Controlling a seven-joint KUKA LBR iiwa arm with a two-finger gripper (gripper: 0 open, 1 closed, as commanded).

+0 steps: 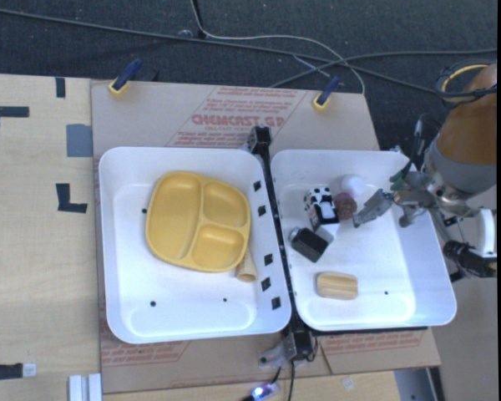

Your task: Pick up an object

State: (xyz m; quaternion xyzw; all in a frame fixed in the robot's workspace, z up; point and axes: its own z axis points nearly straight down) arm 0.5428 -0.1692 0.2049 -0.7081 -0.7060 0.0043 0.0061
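The gripper hangs over the right bin at its 2 o'clock area, fingers pointing toward 9 o'clock; nothing is seen between them, and how far they part cannot be told. Just beside the tips, toward 9 o'clock, lie a brownish round object, a white ball and a black-and-white toy, clustered as likely targets. A black block lies at 7 o'clock, a tan block at 6 o'clock. The left bin holds a yellow divided plate.
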